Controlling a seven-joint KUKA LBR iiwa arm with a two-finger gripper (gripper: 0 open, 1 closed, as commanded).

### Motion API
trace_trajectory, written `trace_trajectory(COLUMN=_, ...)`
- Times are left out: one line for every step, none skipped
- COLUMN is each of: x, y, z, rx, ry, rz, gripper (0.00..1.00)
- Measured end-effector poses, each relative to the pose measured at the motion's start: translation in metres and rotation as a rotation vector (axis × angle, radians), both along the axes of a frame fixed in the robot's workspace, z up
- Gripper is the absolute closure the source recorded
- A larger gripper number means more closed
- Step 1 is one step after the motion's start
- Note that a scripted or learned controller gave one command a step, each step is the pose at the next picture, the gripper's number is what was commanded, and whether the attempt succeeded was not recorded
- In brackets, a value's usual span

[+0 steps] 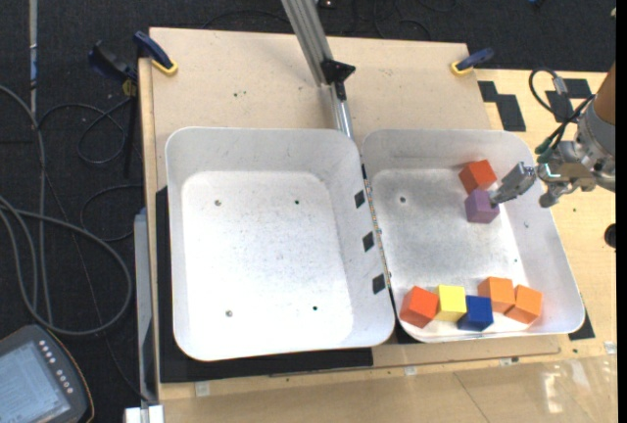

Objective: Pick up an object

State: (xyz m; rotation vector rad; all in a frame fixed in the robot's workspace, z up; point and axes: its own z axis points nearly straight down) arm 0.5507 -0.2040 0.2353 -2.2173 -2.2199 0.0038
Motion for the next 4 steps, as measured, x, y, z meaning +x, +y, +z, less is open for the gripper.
trace_trajectory(x=0.001, y=0.000, z=0.002, rx=-0.001, ry=-0.005, rz=0.001, gripper=0.00)
trace_trajectory(x=-0.002, y=0.010, z=-0.055, rx=0.001, ry=0.001, rz=-0.001, gripper=0.00)
trace_trajectory(x=-0.006, y=0.002, z=-0.115, rx=0.000, ry=0.001, rz=-0.003, gripper=0.00)
trace_trajectory(x=-0.006, y=0.003, z=-0.141, rx=-0.001, ry=-0.003, rz=-0.002, gripper=0.00)
